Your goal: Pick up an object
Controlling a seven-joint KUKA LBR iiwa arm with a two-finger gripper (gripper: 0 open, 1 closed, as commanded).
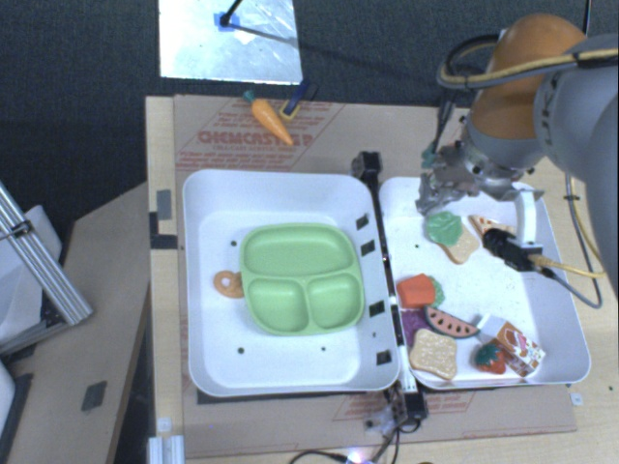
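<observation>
You are at the approach step: the claw (437, 193) hangs low over the far end of the right bin (561, 356), just above and beside the green-topped toast piece (451, 234). Nothing shows between its tips, so count it as carrying nothing; how wide it stands you cannot tell from this slant, since the wrist hides the tips.

Take that toast piece as your landmark. It is the nearest candidate for the pick. Just beside it, toward the arm, lies a pizza slice (486, 227). Nearer the camera from it sit an orange block (417, 290), then a watermelon slice (451, 321), a plain bread slice (433, 354) and a strawberry (488, 358) next to a small carton (515, 346).

Your next move, as I judge it, calls for centring over the toast piece, dropping straight down and closing on it. It lies flat, so a shallow descent will likely slip off.
</observation>
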